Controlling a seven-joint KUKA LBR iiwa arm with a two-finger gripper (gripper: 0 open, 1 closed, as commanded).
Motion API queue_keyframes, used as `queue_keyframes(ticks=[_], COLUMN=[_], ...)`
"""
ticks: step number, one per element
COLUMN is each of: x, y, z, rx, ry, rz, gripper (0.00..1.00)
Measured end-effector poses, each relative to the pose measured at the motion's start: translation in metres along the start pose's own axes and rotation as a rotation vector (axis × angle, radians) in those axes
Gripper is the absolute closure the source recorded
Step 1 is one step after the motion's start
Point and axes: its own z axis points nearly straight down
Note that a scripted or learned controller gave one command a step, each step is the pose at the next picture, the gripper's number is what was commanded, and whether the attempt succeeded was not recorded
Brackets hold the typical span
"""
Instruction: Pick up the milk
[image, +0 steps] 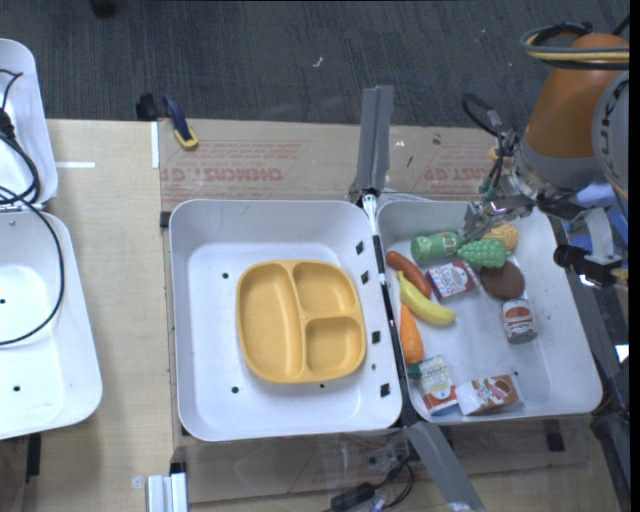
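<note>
Milk carton (436, 384) lies at the lower left of the right bin (575, 330), beside a second carton (490, 394). Gripper (487, 213) hovers at the bin's upper edge over the corn (483, 250), well apart; milk lies down-frame and slightly left. Cannot tell the jaws' state.

Yellow tray (300, 322) — white bins (190, 300); green bottle (436, 245); orange carrot (410, 335).
</note>
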Motion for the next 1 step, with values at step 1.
queue_keyframes(ticks=[1], x=[-0.0001], y=[-0.0003], z=[0.0005], rx=[0.001], ry=[0.0], rz=[0.0], gripper=[0.0])
